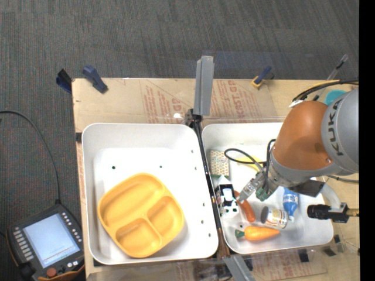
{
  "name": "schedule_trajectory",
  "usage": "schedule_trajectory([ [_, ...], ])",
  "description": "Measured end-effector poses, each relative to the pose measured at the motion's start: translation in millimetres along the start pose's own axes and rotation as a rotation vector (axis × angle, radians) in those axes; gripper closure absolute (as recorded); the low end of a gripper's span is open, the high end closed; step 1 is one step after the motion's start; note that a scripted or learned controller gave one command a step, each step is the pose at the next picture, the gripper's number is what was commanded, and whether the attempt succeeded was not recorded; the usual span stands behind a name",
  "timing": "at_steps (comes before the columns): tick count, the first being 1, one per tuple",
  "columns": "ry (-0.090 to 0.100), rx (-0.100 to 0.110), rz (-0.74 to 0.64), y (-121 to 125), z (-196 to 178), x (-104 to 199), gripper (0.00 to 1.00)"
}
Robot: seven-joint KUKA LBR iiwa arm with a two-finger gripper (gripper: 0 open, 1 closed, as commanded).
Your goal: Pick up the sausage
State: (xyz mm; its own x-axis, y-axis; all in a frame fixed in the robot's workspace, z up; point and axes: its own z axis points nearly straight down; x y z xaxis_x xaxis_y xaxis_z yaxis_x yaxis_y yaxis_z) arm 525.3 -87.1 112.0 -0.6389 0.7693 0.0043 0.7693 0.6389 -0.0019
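Observation:
The sausage is a short reddish-orange link lying at a slant on the floor of the right bin. Its upper end is tucked under the arm's wrist. My gripper shows as black and white parts low in the same bin, close to the bin's left wall and just left of the sausage. The sausage lies beside the gripper, not visibly inside it. The grey arm with its orange band reaches in from the right and covers the middle of the bin.
An orange carrot lies near the right bin's front wall. A small bottle and a blue item sit right of the sausage. A patterned packet lies at the back left. The left bin holds a yellow divided plate.

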Motion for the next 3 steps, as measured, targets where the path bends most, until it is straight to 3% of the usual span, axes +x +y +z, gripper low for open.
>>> schedule_trajectory([
  [1, -0.004, -0.002, -0.091, 70.2, -115.7, -24.1, 1.00],
  [2, 0.001, 0.002, 0.079, 26.9, -73.1, 30.3, 1.00],
  [3, 0.000, 0.001, -0.164, -8.2, -73.0, 67.9, 1.00],
])
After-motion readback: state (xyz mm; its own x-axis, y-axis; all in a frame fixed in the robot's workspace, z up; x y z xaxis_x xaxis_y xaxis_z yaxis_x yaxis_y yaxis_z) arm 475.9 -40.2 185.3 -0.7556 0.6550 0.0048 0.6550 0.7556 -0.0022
